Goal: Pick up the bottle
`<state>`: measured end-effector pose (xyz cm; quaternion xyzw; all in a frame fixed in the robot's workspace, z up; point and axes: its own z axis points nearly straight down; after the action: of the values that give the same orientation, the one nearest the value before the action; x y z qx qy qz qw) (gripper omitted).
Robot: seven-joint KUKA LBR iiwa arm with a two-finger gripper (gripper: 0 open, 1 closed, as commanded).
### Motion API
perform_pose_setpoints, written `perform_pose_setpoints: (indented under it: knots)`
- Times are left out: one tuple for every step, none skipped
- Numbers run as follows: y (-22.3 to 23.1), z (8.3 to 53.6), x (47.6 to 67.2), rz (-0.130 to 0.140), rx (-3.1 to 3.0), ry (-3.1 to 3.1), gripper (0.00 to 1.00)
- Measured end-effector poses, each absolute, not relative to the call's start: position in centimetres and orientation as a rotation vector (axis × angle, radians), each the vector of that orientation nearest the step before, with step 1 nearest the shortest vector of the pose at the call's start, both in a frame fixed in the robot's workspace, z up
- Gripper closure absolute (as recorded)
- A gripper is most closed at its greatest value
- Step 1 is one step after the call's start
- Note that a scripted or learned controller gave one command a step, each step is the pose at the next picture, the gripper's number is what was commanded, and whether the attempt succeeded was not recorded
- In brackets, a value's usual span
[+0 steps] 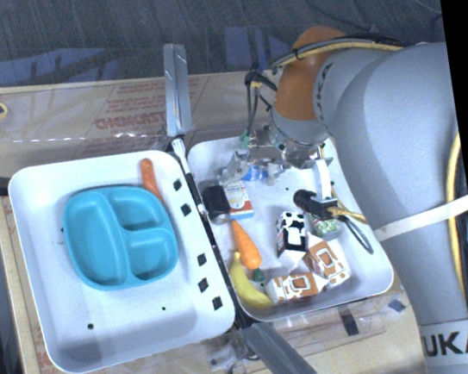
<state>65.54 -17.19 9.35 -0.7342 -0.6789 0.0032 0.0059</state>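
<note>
The grey arm (384, 142) reaches over the right bin (378, 278), its jaws (252, 163) low at the bin's 12 o'clock edge; their opening cannot be told. The bottle (234, 196) lies just below them, at 11 o'clock in that bin. The blue divided tray (121, 235) fills the left bin (65, 338).

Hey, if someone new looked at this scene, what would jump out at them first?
Probably the big grey arm with its orange band, reaching in from the right over the right bin. Next, the bright blue divided tray in the left bin, then the clutter of carrot, banana and small cartons in the right bin.
</note>
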Motion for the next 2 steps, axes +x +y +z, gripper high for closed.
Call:
perform_pose_setpoints:
  knots:
    - [-17.1,10.4,65.5,0.014,-2.290,-2.129,1.00]
    - [-13.6,13.3,65.7,0.003,-2.565,-1.811,1.00]
